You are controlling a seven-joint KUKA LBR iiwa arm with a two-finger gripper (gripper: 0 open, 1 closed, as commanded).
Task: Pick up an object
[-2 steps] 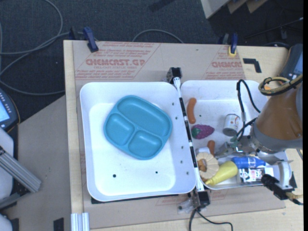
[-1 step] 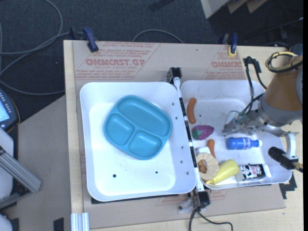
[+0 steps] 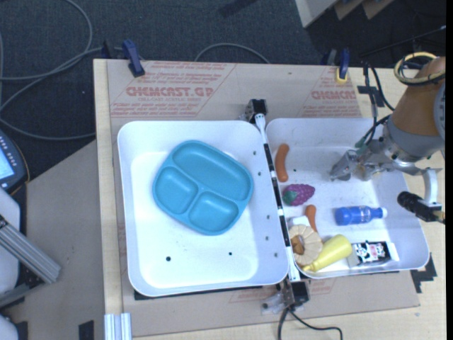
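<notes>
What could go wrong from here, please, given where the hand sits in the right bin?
The hand sits over bare floor of the right bin, apart from the toys, so closing here would likely grab nothing. The blue bottle lies on its side and could roll away. The items near the yellow bottle are crowded; one might get nudged.

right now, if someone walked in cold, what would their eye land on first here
The big blue divided plate lying in the left bin stands out most. Next is the clutter of small things in the right bin: a blue bottle, a purple grape bunch and a yellow bottle. The gripper hangs over that bin's upper part.
</notes>
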